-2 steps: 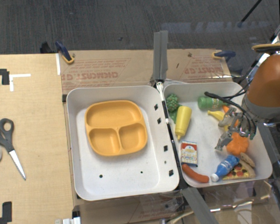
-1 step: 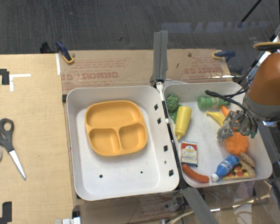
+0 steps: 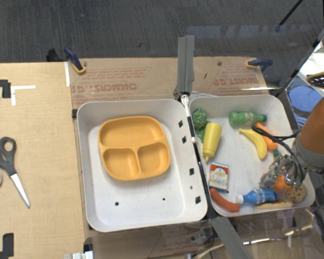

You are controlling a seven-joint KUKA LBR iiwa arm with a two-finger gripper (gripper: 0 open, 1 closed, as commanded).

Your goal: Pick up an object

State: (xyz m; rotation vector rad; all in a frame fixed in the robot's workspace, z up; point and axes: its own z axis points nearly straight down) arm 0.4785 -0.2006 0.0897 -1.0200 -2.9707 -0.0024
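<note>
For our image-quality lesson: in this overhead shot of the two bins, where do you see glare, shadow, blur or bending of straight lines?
Camera view: lighting is even, with soft shadows under the yellow divided plate; the left bin shows slightly bowed edges, suggesting lens distortion; bright glare sits at the right edge; the hand looks cluttered and slightly blurred above the bottom-right corner of the right bin.
</note>
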